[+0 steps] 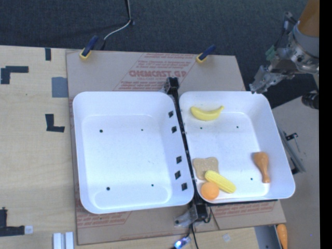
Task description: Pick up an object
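The right bin [270,113] holds a yellow banana [206,112] near its far left corner. A tan bread slice [205,165], a yellow corn cob [220,181] and an orange ball [210,191] cluster at its near left corner. A brown chicken drumstick [262,165] lies by the right wall. My gripper [259,85] hangs above the bin's far right corner, outside the rim, well away from every object. Nothing is seen between its fingers.
The left bin [83,139] sits beside the right one, joined by a black clip strip [179,144]. Both rest on a cardboard sheet [150,71] held by two clamps at the back. A cable [122,19] runs across the dark floor behind.
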Available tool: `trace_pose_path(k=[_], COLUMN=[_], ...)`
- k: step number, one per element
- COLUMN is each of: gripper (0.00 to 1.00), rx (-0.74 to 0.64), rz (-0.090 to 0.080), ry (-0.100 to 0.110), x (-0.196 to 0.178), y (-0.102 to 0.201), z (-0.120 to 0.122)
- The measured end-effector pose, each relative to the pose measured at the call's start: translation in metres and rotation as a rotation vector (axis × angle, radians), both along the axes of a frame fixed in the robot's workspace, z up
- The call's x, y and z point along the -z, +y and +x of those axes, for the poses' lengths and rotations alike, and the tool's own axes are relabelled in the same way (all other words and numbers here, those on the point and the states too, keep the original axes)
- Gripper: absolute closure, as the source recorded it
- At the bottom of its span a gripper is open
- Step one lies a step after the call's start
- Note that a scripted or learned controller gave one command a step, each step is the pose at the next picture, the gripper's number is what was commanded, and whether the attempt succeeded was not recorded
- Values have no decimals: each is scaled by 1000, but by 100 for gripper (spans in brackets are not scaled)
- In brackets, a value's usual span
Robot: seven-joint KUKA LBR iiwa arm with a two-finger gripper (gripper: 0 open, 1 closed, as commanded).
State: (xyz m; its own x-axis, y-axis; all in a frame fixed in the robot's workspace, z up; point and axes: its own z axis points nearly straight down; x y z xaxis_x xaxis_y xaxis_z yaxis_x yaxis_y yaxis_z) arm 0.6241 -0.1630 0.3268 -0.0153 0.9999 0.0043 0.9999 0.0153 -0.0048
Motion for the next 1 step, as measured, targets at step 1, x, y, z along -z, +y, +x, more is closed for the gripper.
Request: trace_pose_path(k=[1], gripper=[100], rx=[-2], rz=[0], ry=[0], x=[-10], y=[1], z=[0])
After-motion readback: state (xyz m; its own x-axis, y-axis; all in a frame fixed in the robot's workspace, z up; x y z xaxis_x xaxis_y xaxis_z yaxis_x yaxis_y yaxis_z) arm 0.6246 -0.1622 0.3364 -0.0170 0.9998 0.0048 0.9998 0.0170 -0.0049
